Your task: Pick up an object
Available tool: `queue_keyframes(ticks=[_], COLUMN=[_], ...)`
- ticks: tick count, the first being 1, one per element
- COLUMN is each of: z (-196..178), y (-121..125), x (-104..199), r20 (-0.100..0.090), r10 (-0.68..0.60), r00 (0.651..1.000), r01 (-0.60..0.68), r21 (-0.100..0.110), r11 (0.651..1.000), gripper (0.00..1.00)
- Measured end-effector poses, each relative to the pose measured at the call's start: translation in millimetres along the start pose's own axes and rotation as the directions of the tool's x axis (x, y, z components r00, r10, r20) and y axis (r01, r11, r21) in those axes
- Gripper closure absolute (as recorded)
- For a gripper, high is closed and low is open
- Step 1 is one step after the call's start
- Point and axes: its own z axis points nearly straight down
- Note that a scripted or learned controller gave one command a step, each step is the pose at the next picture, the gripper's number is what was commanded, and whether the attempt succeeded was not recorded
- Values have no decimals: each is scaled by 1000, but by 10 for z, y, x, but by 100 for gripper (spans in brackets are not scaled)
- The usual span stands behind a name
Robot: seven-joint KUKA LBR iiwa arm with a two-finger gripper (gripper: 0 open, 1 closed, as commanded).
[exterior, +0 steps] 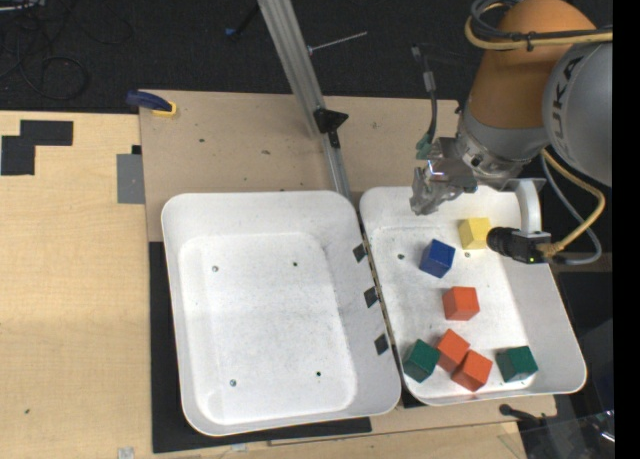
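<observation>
From above, at a slant: grey arm [560, 77] reaching in from the right, pincer [432, 190] poised over the far end of the right bin [560, 347]; how far open, impossible to tell, with nothing visibly gripped. Below and just right, a yellow cube [474, 232]; nearby a blue cube [436, 258], then a red cube [461, 302]. Clustered at the near end: two green cubes [421, 359] and two orange-red blocks [472, 368]. Left bin [190, 217] alongside on the counter [230, 142].
</observation>
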Motion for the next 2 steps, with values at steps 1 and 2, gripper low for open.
queue_keyframes(ticks=[1, 2], z=[110, 229], y=[-145, -367], x=[412, 937], r20=[0, 0], r10=[0, 0], r00=[1000, 1000], r01=[0, 0], r21=[2, 3], r11=[1000, 1000], gripper=[100, 100])
